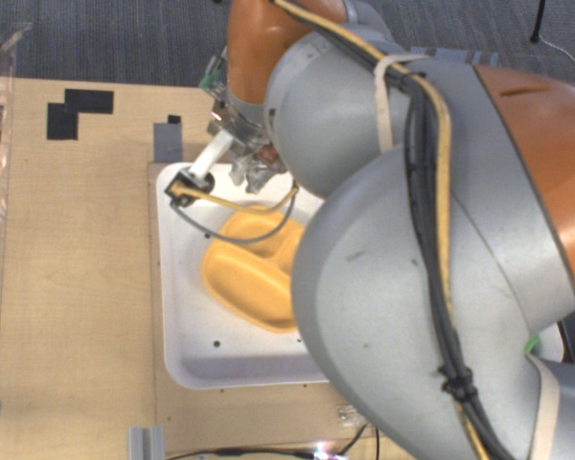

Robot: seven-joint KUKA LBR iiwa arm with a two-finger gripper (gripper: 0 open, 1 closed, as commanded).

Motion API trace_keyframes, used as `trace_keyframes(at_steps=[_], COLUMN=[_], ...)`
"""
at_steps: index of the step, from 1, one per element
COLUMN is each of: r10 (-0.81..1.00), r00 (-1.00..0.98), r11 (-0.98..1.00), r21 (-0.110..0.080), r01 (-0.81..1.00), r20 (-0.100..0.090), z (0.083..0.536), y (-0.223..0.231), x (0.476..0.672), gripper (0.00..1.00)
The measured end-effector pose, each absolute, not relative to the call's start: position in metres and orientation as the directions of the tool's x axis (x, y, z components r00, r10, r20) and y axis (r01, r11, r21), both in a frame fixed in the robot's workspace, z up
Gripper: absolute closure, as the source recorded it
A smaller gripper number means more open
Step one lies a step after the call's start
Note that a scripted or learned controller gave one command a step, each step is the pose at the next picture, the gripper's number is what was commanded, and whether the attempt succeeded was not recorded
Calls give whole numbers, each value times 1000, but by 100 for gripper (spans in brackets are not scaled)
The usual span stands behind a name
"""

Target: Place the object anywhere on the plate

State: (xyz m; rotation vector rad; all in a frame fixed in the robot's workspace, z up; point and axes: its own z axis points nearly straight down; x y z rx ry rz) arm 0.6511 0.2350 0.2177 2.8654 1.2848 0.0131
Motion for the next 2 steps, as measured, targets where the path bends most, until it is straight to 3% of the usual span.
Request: trace_keyframes(at_steps=[1,2], r10=[773,706], r00=[635,708], r11=[-635,-708], r21=[9,-5], r01=[773,706], r20=[8,-7], z=[285,175], y=[159,179], x=[662,663], gripper=[100,100])
